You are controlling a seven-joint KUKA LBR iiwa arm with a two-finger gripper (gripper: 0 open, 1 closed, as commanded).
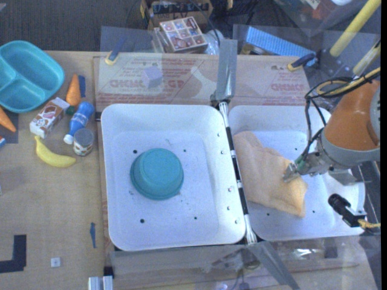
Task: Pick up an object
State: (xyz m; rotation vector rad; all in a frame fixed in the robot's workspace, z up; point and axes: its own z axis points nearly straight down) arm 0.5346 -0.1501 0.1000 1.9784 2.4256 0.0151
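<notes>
Claw [292, 172] tips are seen pressed down at the right edge of the yellow cloth [269, 173], which lies crumpled in the right bin [314, 225], against its left wall. Whether the claw is parted or closed cannot be told, since its tips are small and blurred against the fabric; no cloth is seen lifted between them. The grey arm with its orange band [354, 125] is extended in from the right above that bin. A teal bowl [156, 173] is set upside down in the left bin [121, 132], well apart from the claw. On the tabletop [48, 222] to the left, a banana [53, 154] and a small can [83, 142] are seen
</notes>
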